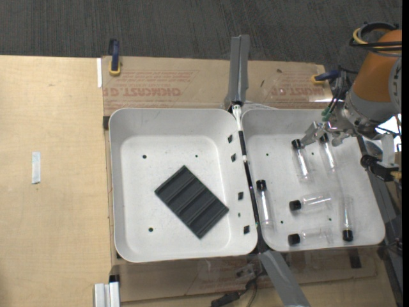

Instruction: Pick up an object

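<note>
So, the gripper [321,134] is seen parked over the back right part of the right bin [377,226], close to the far rim. Whether the claw is spread or pressed together honestly can't be told from this angle, and nothing is seen pinched in it. Just beside it two clear tubes are lying roughly side by side: a black-capped tube [300,160] and an uncapped-looking tube [328,157], with only a narrow gap left between them. Another capped tube [262,206] is laid lengthwise right along the bin's left wall, so hardly any room is left on that side. Near the middle a short tube [311,203] is lying crosswise, a front tube [312,237] is tucked near the front rim, and a thin tube [347,220] is stretched along the right side with its cap toward the front. Things are pretty crowded there. In the left bin [118,171] a dark ribbed block [191,201] is found alone, turned at a diagonal and well apart from all four walls, so lots of open floor is left around it. The two bins are butted together at their inner rims, on cardboard [153,85] pinned at the back by a clamp [114,57].
</note>
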You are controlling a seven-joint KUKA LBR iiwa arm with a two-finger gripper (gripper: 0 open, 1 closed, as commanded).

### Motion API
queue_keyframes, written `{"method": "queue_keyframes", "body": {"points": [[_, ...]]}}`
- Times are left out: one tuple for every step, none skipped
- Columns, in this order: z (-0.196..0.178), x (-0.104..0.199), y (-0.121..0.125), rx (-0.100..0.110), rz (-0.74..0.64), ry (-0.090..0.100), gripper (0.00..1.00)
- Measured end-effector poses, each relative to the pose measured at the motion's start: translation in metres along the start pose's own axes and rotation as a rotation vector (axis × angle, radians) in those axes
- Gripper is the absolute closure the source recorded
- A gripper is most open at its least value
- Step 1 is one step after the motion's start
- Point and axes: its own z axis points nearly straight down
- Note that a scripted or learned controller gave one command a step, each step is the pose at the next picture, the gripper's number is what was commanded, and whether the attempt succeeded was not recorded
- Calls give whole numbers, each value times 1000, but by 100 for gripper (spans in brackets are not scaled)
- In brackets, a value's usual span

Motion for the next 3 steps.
{"method": "queue_keyframes", "body": {"points": [[33,-15,-7,-1,6,0,0],[23,-15,-7,-2,4,-1,100],[-108,45,23,0,59,0,100]]}}
